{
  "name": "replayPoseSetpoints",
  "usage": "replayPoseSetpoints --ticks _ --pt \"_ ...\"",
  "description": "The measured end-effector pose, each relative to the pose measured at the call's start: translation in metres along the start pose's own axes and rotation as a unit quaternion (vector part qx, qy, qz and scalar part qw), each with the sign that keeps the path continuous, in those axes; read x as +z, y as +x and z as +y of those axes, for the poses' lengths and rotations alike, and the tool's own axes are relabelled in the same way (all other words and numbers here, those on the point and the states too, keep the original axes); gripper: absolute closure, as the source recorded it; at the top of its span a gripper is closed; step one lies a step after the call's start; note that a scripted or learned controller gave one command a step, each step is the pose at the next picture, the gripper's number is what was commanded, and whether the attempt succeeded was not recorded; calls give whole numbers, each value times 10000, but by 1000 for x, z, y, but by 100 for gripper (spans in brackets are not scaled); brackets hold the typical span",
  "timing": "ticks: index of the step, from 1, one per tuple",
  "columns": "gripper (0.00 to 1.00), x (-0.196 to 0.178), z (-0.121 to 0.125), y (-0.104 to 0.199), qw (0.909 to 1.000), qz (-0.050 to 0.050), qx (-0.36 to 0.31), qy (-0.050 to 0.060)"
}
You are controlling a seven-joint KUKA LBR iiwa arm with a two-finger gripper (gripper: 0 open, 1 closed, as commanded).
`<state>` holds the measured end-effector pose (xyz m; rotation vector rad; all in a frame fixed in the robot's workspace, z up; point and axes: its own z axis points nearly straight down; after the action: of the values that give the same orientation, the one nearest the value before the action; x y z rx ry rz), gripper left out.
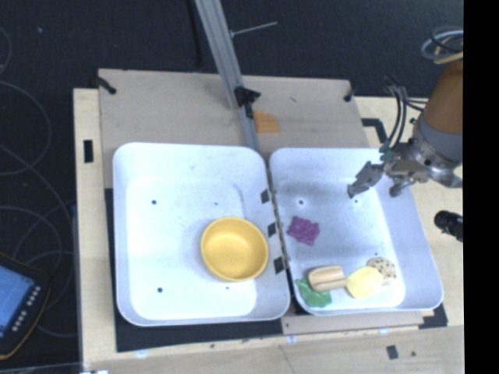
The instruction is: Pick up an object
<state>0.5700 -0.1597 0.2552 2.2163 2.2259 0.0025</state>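
the arm reaches in from the right, and the claw (378, 179) hangs over the upper right part of the right bin (343, 162), its two dark fingers spread apart with nothing between them. no object has been taken yet, so this looks like the approach step, before any descent onto a target. the candidates in this bin lie well apart from the claw: a purple block (303, 230) sits near the middle, toward the divider, and along the near edge are a tan cylinder (326, 277), a yellow rounded piece (363, 283) touching or just beside it, a small speckled thing (382, 267) behind the yellow one, and a green scrap (315, 294) at the corner. the left bin (156, 170) holds a yellow bowl (234, 248). the purple block seems the easiest choice, since it lies alone with bare floor round it. the next move would call for shifting the claw toward it, lining the fingers across its sides, and lowering until they straddle it before closing. the clustered pieces at the near edge would likely crowd the fingers.
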Motion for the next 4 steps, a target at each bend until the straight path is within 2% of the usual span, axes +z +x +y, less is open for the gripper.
replayPoseSetpoints --ticks 1,3,4 --pt "0 0 0 0 10000 2 3 -2" --pt "0 120 -16 -3 10000 -12 27 36" --pt "0 156 -16 -5 10000 -22 31 9"
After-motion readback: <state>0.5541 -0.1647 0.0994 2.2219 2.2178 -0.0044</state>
